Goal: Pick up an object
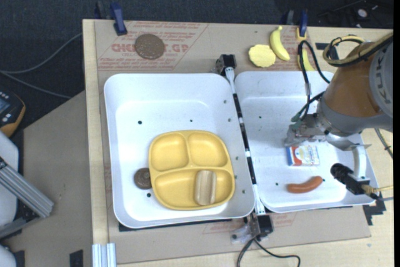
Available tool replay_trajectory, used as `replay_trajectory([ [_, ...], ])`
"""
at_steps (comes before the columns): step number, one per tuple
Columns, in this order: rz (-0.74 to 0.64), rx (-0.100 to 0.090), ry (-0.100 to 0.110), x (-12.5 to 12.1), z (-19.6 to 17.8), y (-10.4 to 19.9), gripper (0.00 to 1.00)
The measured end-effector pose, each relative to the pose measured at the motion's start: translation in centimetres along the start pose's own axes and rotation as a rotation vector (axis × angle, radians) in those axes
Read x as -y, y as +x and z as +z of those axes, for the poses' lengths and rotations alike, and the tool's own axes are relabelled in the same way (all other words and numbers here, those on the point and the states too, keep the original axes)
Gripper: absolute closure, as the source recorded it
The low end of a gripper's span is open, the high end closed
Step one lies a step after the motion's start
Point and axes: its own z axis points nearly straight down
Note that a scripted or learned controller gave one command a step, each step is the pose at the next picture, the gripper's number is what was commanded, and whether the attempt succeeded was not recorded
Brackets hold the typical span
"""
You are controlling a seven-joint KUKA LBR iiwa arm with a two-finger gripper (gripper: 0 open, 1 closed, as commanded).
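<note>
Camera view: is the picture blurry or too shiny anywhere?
Camera view: mostly sharp and evenly lit; the white bins look very bright, hiding surface detail; the hand sits partly under the arm, so it is hard to see; soft shadow beside the yellow tray.

Arm (359,94) cut off at right edge.

The arm (369,94) is grey with an orange band, black cables looping alongside.
</note>
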Motion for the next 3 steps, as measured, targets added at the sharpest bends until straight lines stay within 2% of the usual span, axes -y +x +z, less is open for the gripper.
replay_trajectory([
  [1,0.000,-0.001,0.003,0.1,0.1,0.0,0.00],
  [2,0.001,0.001,0.003,1.8,1.2,-2.2,0.00],
  [3,0.004,0.008,-0.003,1.6,-0.1,-2.5,1.00],
])
